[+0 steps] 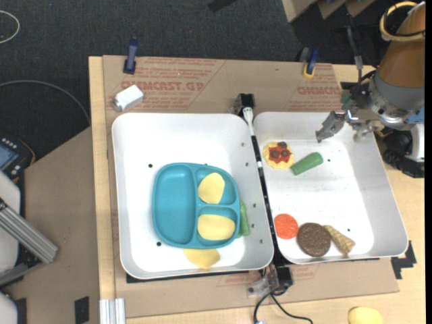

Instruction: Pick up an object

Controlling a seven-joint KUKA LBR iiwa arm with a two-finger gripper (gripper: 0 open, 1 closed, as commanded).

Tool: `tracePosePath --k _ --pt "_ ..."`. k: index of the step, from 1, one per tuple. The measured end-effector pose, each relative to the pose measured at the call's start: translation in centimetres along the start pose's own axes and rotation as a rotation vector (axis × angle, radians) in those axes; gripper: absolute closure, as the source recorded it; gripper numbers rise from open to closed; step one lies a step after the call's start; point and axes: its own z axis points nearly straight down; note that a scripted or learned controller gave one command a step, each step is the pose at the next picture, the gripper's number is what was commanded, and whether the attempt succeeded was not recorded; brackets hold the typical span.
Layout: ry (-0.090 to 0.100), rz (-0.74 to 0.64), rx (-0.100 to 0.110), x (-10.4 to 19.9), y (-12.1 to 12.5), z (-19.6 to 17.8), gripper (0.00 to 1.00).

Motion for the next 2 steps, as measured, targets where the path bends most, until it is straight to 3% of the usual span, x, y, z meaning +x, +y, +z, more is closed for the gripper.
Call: tracePosePath --k 1,2 --pt "-0.003 0.004 -0.009 -1.1 -7.6 -11.8 0.00" --pt "-0.003 -0.007 -0.022 3.8 -7.4 -27.8 0.00"
